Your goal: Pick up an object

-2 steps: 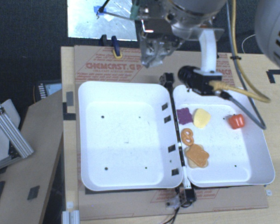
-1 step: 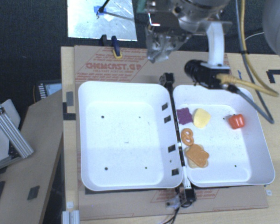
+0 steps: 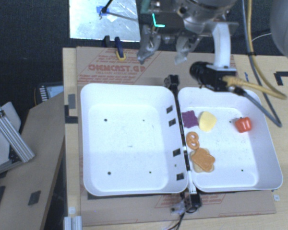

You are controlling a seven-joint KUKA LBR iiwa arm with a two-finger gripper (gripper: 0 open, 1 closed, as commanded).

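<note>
So the gripper [image 3: 164, 54] is up near the top of the frame, hanging above the cardboard sheet [image 3: 110, 67] behind the two bins, and its fingers are spread wide apart with nothing between them. All the stuff to grab is in the right bin [image 3: 264, 176], bunched toward its left wall: a purple piece [image 3: 189, 119], a pale yellow lemon-looking thing [image 3: 207, 121] right beside it, a small pretzel [image 3: 193, 140] below those, and a toast-coloured bread slice [image 3: 203, 160] just under the pretzel. A red pepper-ish toy [image 3: 243, 124] sits well apart from them, over toward the right wall. The left bin [image 3: 125, 143] has just a few dark specks on its floor.
</note>
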